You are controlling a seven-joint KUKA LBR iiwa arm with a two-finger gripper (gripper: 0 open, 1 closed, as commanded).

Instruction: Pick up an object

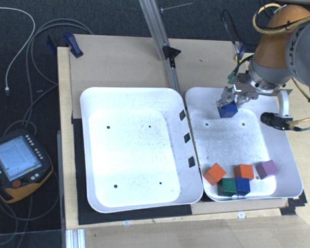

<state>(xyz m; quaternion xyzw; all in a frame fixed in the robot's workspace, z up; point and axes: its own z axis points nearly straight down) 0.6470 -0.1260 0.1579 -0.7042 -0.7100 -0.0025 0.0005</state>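
Left bin (93,138) and right bin (279,143): white, smooth, faintly speckled plastic. Tabletop (119,61): pale matt wood. Far rail (152,19): brushed metal. Arm shell (279,35): glossy orange.

Illumination is even and moderately bright from overhead. The white bins (129,149) read near overexposed, with no hard glare. Shadows are soft and short, the clearest lying along the bins' lower rims on the table (119,61). Focus is slightly soft throughout, with mild graininess; the dark floor (20,50) holds little detail.
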